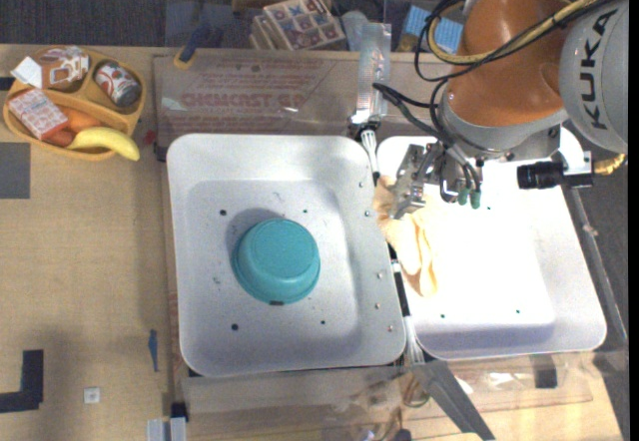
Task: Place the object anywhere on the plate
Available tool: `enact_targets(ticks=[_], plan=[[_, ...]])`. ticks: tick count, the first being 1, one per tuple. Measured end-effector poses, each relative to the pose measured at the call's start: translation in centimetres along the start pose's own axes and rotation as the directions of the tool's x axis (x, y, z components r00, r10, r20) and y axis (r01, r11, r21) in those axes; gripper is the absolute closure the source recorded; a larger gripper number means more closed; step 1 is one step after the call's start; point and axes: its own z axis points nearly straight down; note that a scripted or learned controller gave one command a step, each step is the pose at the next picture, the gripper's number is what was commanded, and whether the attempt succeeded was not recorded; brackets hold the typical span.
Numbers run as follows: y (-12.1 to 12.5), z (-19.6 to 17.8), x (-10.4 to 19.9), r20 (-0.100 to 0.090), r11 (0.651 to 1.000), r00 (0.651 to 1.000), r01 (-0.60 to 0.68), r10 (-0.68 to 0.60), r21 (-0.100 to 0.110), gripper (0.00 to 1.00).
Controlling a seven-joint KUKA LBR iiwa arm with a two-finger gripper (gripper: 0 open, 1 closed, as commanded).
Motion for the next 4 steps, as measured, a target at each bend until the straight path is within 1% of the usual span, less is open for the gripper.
enact_targets(ticks=[1,2,3,4], plan=[[3.4,0.5,4.3,0.000,0.981,0.981,0.196,-0.196,0.000,1.00],[8.2,0.1,7.7,-0.001,0.980,0.980,0.200,-0.200,0.000,1.00],[11.4,-0.1,11.7,-0.001,0.980,0.980,0.201,-0.201,0.000,1.00],[11.4,-0.1,11.7,-0.001,0.980,0.980,0.201,-0.201,0.000,0.00]])
